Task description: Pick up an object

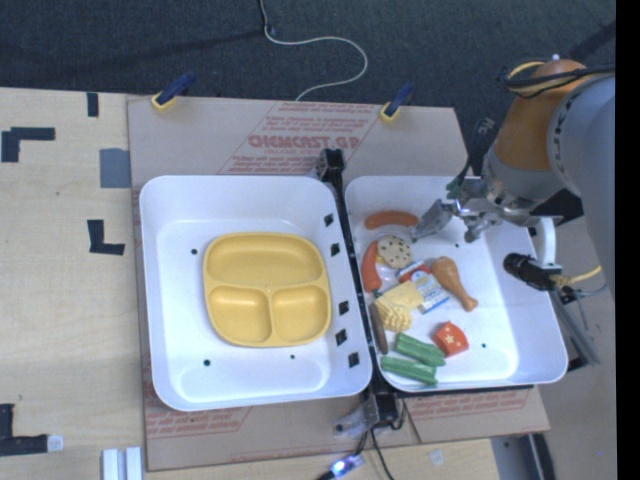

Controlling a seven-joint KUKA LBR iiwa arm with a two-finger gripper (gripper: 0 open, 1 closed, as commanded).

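Toy food crowds the right bin (500,363), a hot dog (391,219), cookie (394,251) and drumstick (455,280) just beneath the spread, empty claw (452,224) reaching in from the right

My arm (590,128) is smooth rounded grey, with an orange band (530,118) above the wrist. My hand (452,218) is pale metal with dark fittings, and a black cable trails beside it.
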